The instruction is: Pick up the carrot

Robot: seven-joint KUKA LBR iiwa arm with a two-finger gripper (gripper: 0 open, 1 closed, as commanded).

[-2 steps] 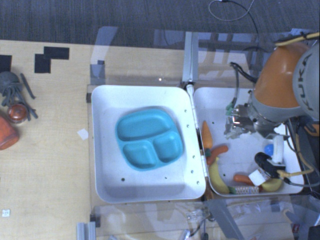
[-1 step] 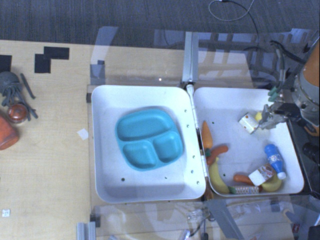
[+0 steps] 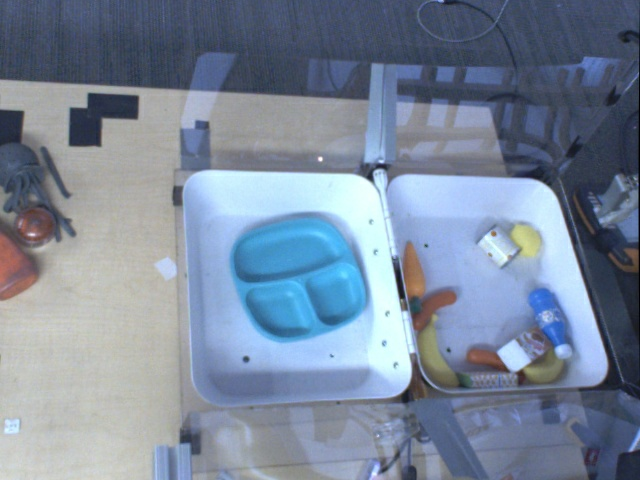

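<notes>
Carrot: lying lengthwise in right bin, hard against its left wall, just above a banana.
End effector: state cannot tell.
Approach: descend vertically, jaws across the narrow width, clear of wall.

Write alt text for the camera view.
A slim orange carrot lies along the left wall of the right white bin, among a yellow banana, a blue bottle and small packets. The left white bin holds a blue three-compartment plastic tray.
</notes>
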